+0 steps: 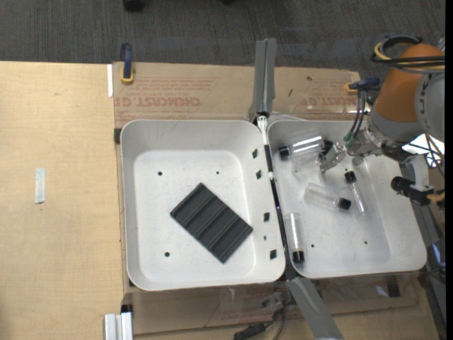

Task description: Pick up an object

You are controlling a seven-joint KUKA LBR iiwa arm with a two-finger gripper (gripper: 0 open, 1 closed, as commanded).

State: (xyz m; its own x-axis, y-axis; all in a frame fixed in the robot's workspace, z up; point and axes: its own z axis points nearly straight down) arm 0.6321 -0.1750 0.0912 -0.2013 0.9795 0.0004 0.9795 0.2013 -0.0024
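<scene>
The right bin (396,257) holds several clear vials with black caps. One vial (303,148) lies near the bin's back left corner. Two more, a short vial (323,197) and a thin vial (355,192), lie near the middle. Another vial (294,234) rests along the left wall. My gripper (331,157) is low over the back of this bin, just right of the back-left vial and touching or nearly touching its end. A dark ribbed rectangular block (211,222) lies at an angle in the middle of the left bin (141,190).
The grey arm with its orange band (402,91) reaches in over the right bin's back right corner, with cables beside it. A grey divider post (265,76) rises between the bins at the back. Cardboard (184,94) lies behind the bins and a wooden bench top (56,190) to the left.
</scene>
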